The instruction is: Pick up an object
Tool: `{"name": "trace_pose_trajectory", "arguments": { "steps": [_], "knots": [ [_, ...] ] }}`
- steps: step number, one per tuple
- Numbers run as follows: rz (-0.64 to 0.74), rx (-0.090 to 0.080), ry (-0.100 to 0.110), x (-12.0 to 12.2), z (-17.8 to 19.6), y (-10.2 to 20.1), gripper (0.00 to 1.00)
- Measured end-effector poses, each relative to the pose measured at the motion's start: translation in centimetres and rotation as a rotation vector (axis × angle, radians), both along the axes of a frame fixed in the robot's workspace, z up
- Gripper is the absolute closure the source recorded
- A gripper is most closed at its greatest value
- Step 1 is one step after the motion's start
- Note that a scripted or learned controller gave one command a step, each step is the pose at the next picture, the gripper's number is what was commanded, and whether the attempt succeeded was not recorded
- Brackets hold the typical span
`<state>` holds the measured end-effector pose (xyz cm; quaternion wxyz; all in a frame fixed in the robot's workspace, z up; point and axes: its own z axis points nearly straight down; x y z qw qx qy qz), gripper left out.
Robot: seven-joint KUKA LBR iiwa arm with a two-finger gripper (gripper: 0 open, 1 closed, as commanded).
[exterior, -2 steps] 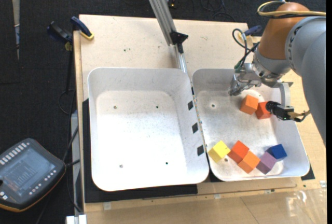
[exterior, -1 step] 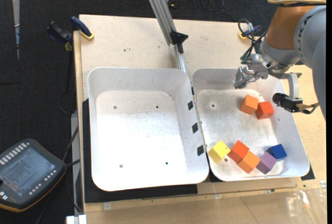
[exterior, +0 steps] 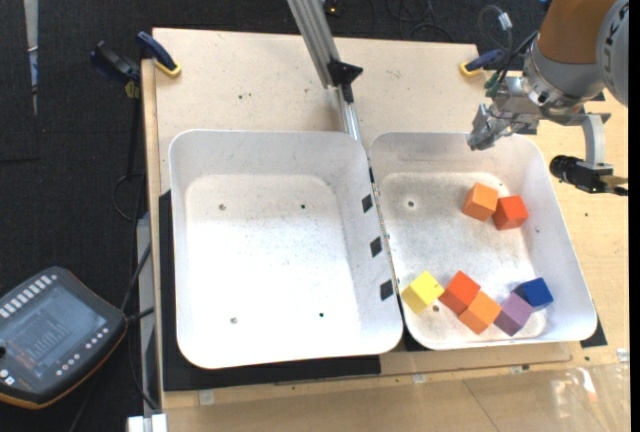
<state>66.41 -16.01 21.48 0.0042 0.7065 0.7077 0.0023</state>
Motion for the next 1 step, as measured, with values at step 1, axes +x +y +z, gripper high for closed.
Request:
{"name": "trace_pose_trajectory", "arguments": {
  "steps": [1],
  "knots": [
    [0.000, 0.002, 0.006, 0.08, 0.29, 0.01, 1.00]
  ]
}}
